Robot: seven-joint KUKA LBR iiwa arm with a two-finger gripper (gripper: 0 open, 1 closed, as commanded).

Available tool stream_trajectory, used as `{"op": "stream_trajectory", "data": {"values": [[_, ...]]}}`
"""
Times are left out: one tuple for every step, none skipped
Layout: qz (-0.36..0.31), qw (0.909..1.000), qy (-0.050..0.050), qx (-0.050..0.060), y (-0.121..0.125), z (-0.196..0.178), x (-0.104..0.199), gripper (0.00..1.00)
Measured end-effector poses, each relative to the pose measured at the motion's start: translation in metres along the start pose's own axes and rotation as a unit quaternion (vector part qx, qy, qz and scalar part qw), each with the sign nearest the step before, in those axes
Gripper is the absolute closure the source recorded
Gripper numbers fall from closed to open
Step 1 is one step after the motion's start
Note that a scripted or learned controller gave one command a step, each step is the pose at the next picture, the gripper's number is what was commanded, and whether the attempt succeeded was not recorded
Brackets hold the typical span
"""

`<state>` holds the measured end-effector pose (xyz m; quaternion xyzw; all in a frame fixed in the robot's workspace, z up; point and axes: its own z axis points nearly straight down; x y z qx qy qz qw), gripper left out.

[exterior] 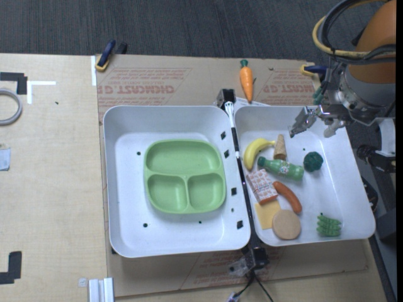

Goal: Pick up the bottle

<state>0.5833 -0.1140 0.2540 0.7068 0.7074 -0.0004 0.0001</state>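
Cables point(249, 275) trail off the near edge of the bench point(50, 187), just below the seam where the two white bins meet. Left bin point(119, 187): a green divided plate point(186, 176) lies at its centre. Right bin point(352, 187): a clutter of play food surrounds the bottle point(281, 167), a small green one lying on its side near the bin's middle, its neck pointing toward the banana point(255, 150) at its left. A brown cone point(279, 147) rests just behind it, a dark green ball point(313, 162) sits near its base end, and a sausage point(289, 195) and a red-and-white carton point(262, 186) lie just in front. A round cracker point(286, 224) and a leafy green piece point(328, 225) occupy the near corner; a carrot point(245, 79) lies on the cardboard beyond the bins. The hand point(315, 119) hovers over the far part of the right bin, apart from the bottle, its two fingers spread and holding nothing. The bottle appears light, rigid and smooth, so it is likely to roll or slip; the best hold is probably across its body at mid-length, fingers set astride the long axis, clear of the cone and sausage.
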Motion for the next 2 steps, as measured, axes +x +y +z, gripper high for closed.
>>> {"op": "stream_trajectory", "data": {"values": [[0.000,1.0000,0.000,0.000,0.000,-0.009,0.000,1.00],[0.015,0.9999,0.000,0.000,-0.084,-0.024,-0.048,1.00]]}}
